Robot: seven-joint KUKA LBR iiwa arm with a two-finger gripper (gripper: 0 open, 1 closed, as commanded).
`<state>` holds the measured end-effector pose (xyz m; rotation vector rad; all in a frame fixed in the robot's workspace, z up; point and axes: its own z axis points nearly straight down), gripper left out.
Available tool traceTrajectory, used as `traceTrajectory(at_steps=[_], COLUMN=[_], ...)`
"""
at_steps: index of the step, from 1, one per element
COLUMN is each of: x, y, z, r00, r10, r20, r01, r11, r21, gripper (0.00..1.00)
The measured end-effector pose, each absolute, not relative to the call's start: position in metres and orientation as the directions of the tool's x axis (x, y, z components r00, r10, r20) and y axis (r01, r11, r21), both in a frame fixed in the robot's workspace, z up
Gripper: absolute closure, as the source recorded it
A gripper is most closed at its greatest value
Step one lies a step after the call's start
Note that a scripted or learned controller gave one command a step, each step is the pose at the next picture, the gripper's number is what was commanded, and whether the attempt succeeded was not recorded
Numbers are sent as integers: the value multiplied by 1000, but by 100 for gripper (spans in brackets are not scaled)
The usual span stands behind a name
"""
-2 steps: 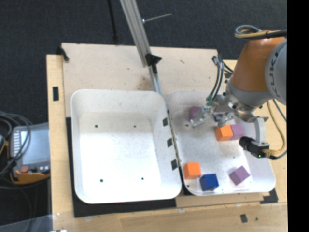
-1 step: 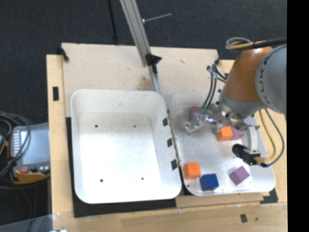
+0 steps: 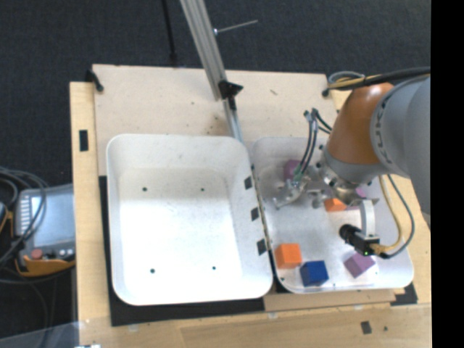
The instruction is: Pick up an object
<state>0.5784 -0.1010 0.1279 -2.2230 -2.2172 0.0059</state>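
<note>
The right bin (image 3: 290,285) holds an orange cube (image 3: 289,255), a blue cube (image 3: 314,272) and a purple block (image 3: 359,264) along its near side. A second purple piece (image 3: 291,169) lies toward the far side, and a small orange piece (image 3: 334,205) peeks out under the wrist. My gripper (image 3: 304,188) hangs low over the middle of this bin, between the far purple piece and the small orange piece. The arm's wrist with its orange band (image 3: 355,133) covers much of the bin's far right part.
The left bin (image 3: 116,194) stands beside the right one, sharing a raised divider with black clips (image 3: 256,212). A slanted metal rail (image 3: 206,42) rises from behind the bins. Cables (image 3: 395,230) loop off the wrist over the right bin's edge.
</note>
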Motion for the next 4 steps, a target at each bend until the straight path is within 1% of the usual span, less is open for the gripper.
traceTrajectory(at_steps=[1, 2, 3, 4], x=[580, 580, 581, 572], y=[-102, -94, -95, -49], z=[142, 200, 245, 240], r00=[11, -3, -3, -5], r10=[1000, 1000, 1000, 1000], r20=[0, -1, -1, 0], r01=[1000, 1000, 1000, 1000], r11=[-11, 3, 3, 5], r21=[4, 7, 7, 0], gripper=[100, 100, 100, 100])
